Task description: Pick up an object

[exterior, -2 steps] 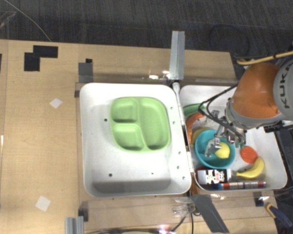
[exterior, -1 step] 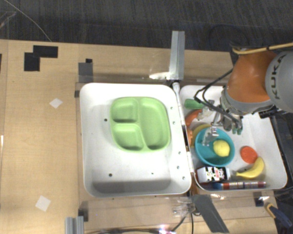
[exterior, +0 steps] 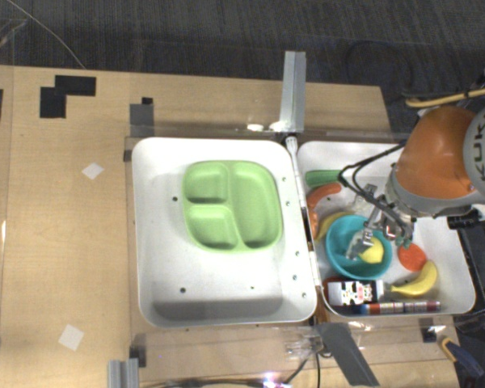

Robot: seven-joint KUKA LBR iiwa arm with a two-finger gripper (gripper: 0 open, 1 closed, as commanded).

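Note:
My gripper (exterior: 361, 245) reaches down into the blue bowl (exterior: 339, 249) in the right bin (exterior: 466, 296). Its tips are right beside a small yellow object (exterior: 374, 254) lying in the bowl. The arm, with its orange band (exterior: 436, 152), comes in from the right above the bin. A banana (exterior: 418, 281) lies to the bowl's lower right, with an orange-red piece (exterior: 412, 258) just above it. A boxed item with a dark label (exterior: 356, 293) and a marker (exterior: 404, 306) lie along the bin's near edge.
The left bin (exterior: 158, 289) holds a green divided tray (exterior: 230, 204). Green, orange and yellow items (exterior: 322, 192) crowd the right bin's left side behind the bowl. A metal post (exterior: 293, 87) stands at the back between the bins.

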